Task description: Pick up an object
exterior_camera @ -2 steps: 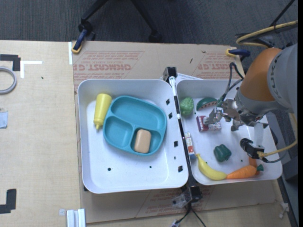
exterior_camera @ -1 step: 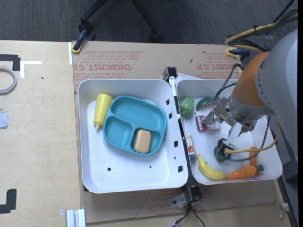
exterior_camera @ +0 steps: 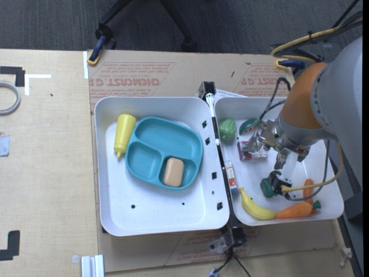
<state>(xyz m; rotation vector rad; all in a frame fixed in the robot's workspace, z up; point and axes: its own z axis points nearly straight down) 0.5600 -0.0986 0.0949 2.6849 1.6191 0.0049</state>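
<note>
Right now, in the camera view, you see the gripper (exterior_camera: 255, 145) over the right bin (exterior_camera: 251, 178), toward its left side; you cannot tell how far open it is or whether it has hold of anything. A green ball (exterior_camera: 228, 129) lies near it. A banana (exterior_camera: 255, 206) and carrot (exterior_camera: 297, 210) touch at the near edge. In the left bin (exterior_camera: 150, 218), a yellow bottle (exterior_camera: 123, 133) lies beside a blue tray (exterior_camera: 150, 149).

The arm (exterior_camera: 346, 91) was a broad, smooth, rounded grey shell that met a glossy orange band (exterior_camera: 301, 100) above a narrower grey wrist (exterior_camera: 294, 133), with thin black cables (exterior_camera: 272, 100) looping beside the band and a gripper (exterior_camera: 258, 145) of silvery metal parts at its end.
</note>
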